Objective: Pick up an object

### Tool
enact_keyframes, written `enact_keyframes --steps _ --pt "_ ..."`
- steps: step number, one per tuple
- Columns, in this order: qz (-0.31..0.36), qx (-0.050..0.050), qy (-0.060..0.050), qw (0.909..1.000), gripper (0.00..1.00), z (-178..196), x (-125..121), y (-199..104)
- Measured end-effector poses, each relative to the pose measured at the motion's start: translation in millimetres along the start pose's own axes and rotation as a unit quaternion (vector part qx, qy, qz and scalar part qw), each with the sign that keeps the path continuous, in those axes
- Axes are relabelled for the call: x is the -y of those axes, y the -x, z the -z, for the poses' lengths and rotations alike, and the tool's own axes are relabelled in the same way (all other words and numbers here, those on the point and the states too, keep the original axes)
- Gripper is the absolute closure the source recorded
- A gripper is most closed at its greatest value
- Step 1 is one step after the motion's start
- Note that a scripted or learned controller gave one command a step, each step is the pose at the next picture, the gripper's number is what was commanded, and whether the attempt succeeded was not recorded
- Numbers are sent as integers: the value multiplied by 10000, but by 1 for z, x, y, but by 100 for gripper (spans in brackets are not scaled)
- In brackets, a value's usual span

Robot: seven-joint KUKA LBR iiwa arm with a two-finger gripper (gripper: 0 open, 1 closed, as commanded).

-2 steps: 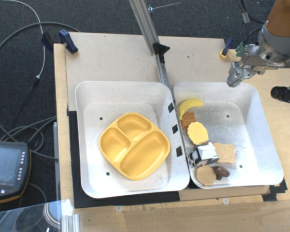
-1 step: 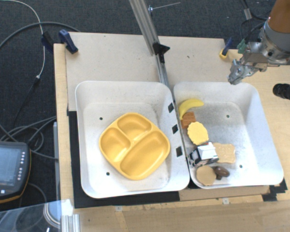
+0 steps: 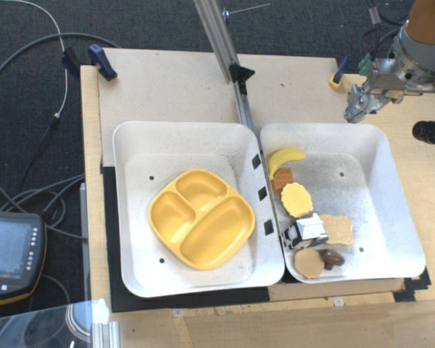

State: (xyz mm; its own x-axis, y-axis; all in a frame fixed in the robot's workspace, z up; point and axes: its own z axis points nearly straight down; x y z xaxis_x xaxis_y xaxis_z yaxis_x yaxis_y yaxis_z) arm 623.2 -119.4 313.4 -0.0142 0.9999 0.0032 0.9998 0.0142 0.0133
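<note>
The grey two-finger gripper (image 3: 357, 109) is seen above the bench, just beyond the far rim of the right shallow white bin (image 3: 391, 194); its state cannot be told. The yellow plastic banana (image 3: 285, 158) is placed inside this bin, near its left wall.

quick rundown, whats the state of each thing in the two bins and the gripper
yellow divided plate: upright in the left bin, compartments bare
banana: lying at the right bin's left wall
yellow round piece: lying flat below the banana
black and white box: among the pile
gripper: above the right bin's far rim, holding nothing visible
</note>
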Motion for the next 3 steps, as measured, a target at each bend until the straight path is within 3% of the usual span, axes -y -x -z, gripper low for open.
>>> enact_keyframes --steps 1,3 --pt "-62 22 -79 9999 100 -61 -35 7" --pt "-48 38 -28 10000 100 -34 -36 7"
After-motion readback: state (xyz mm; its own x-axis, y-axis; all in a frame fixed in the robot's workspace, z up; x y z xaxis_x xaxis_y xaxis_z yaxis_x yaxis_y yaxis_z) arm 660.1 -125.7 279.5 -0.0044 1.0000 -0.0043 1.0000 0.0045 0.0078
